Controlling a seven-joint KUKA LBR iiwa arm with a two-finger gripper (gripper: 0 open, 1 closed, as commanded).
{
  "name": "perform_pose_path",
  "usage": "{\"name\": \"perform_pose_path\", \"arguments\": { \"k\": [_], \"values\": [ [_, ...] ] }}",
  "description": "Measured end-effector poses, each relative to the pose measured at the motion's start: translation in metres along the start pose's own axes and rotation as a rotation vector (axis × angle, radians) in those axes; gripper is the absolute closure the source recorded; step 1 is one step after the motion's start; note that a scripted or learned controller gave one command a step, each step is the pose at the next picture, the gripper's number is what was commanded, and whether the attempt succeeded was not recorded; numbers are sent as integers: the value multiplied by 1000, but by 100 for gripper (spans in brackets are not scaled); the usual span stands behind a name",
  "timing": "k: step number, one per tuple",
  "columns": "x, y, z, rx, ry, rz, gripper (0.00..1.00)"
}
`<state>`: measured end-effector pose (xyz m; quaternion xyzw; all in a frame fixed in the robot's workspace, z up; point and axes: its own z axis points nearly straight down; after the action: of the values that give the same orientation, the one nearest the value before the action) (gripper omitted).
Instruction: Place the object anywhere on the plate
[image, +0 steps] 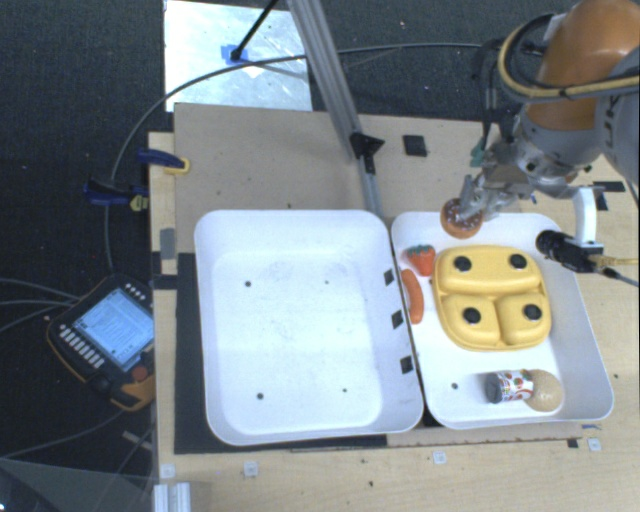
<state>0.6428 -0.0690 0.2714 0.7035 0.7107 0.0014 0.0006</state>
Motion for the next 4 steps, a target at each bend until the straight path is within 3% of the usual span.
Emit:
{"name": "perform_pose_path", "arguments": {
  "k": [1,4],
  "values": [
    [44,-2,4,2,0,1,100],
    [215,-7,32,3,1,0,100]
  ]
}}
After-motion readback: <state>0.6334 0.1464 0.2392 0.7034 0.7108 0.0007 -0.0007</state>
